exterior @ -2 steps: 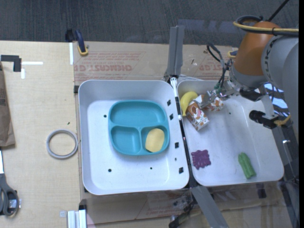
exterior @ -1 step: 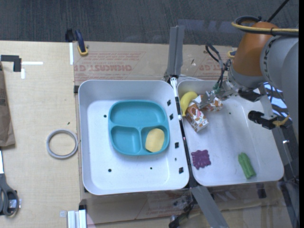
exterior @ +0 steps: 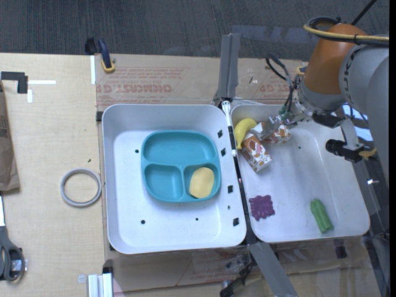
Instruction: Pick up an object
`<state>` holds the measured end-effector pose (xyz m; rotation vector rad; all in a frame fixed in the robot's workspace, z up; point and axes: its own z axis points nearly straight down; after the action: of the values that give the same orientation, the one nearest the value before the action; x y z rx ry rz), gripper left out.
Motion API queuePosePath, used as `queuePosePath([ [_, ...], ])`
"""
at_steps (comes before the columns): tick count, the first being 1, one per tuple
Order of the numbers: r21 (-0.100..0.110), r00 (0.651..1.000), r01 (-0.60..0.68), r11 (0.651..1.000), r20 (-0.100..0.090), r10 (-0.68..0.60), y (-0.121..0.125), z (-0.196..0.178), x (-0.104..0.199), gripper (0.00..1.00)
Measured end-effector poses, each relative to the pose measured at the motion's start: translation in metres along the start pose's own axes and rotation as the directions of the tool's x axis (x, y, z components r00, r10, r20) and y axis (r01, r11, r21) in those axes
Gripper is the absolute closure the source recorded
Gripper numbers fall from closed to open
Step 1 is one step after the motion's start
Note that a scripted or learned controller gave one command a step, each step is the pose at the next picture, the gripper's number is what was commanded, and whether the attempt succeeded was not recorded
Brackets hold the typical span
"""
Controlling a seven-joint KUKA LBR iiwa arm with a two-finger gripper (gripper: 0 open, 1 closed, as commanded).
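The gripper point(exterior: 276, 129) sits low at the right bin's point(exterior: 346, 228) 11 o'clock corner, beside a banana point(exterior: 244, 129) and a printed carton point(exterior: 256, 153); its finger state cannot be determined. A purple grape cluster point(exterior: 262, 206) lies at 7 o'clock, a green pickle point(exterior: 321, 215) at 5 o'clock.

Premises: a robotics laboratory or test cell. Evidence: a grey industrial arm point(exterior: 365, 73) over two white bins point(exterior: 117, 184) on a cardboard-covered bench point(exterior: 43, 135), with a tape roll point(exterior: 81, 187), scissors point(exterior: 9, 258) and a clamp point(exterior: 105, 57) alongside.
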<state>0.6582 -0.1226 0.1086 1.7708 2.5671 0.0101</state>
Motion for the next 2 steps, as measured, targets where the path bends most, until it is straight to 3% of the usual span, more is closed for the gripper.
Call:
queuePosePath([
  [1,0.014,0.984,0.179,0.984,-0.015,-0.179,0.005,-0.048,0.006,0.00],
  [2,-0.002,0.974,0.225,0.974,-0.002,-0.225,-0.007,-0.013,0.016,0.00],
])
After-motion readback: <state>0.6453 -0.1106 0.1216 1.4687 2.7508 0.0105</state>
